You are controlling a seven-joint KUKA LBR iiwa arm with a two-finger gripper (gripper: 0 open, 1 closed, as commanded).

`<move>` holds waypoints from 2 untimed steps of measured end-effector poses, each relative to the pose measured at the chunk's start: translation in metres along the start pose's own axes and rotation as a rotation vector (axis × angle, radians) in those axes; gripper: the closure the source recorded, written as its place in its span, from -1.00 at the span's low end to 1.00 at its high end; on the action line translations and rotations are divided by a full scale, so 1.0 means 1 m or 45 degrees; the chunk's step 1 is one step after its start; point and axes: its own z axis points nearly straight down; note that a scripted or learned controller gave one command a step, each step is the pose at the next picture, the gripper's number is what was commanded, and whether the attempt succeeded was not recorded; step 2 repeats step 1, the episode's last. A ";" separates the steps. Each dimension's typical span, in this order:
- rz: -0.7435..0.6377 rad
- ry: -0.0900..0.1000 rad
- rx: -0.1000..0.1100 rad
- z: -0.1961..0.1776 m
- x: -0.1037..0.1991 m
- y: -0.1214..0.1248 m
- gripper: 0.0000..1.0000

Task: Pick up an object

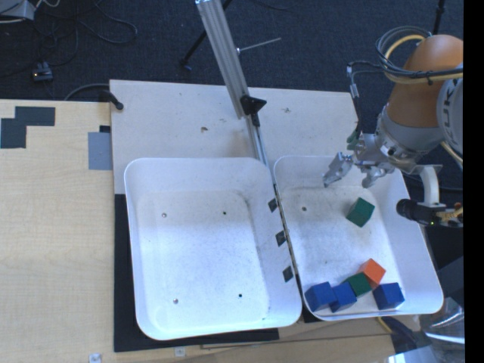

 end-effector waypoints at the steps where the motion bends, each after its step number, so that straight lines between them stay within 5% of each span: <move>1: 0.006 -0.005 -0.001 0.017 -0.055 0.000 -1.00; 2: 0.006 -0.005 -0.001 0.017 -0.055 0.000 -1.00</move>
